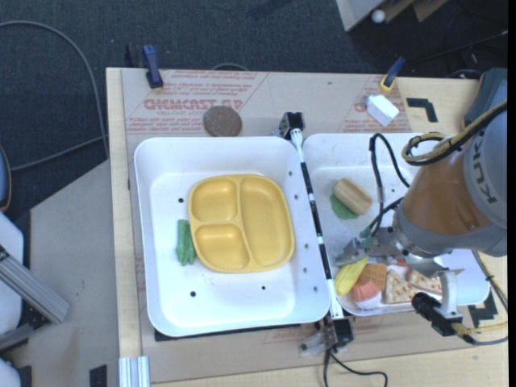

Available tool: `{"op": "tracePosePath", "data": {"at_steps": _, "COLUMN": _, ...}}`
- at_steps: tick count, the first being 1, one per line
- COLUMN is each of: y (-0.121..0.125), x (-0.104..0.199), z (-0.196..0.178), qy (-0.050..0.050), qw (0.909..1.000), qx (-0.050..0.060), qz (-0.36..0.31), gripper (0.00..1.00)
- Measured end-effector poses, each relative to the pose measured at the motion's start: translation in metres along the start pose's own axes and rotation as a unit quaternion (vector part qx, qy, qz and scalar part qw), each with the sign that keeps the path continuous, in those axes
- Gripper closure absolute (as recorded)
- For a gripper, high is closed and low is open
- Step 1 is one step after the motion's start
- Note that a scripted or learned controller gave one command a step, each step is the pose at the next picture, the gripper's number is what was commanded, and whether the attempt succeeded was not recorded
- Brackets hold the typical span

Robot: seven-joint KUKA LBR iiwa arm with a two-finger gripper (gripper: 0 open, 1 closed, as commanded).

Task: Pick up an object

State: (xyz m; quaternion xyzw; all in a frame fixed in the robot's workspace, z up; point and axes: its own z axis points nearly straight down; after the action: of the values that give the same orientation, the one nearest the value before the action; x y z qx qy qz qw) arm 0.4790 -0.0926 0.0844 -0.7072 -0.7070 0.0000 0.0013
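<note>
The robot arm (476,176) came in from the right side. It was big and grey, and it had an orange band (439,196) just above the wrist. The arm bent down and leaned to the left. Black cables looped over the top of it. The gripper (363,252) sat low at the end of the arm, pointing down and to the left. It looked small and silver.

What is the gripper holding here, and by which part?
Cannot be told: the gripper is low over the food pile in the right bin, hidden under the arm.
</note>
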Motion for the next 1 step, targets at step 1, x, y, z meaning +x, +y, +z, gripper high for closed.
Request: {"op": "tracePosePath", "data": {"at_steps": 1, "y": 0.0845, "x": -0.0385, "z": -0.0357, "qy": -0.002, "qw": 1.0000, "qx": -0.002, "qz": 0.000, "gripper": 0.00}}
